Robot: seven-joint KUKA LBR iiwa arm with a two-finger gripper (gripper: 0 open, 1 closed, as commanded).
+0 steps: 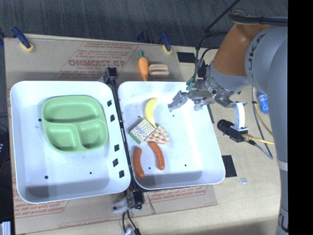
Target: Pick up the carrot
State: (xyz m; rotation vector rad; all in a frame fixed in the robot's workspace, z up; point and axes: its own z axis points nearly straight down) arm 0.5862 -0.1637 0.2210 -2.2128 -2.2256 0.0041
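Carrot (143, 67) is lying outside the bins, up and left of the gripper (187, 102), which is hovering with fingers apart, gripping nothing; approach step, needing a reach past the rim.

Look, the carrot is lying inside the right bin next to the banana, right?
Not quite. The camera view shows the carrot lying outside the bins, on the cardboard just beyond the right bin's far rim, beside a small hot dog toy. The banana is inside that bin.
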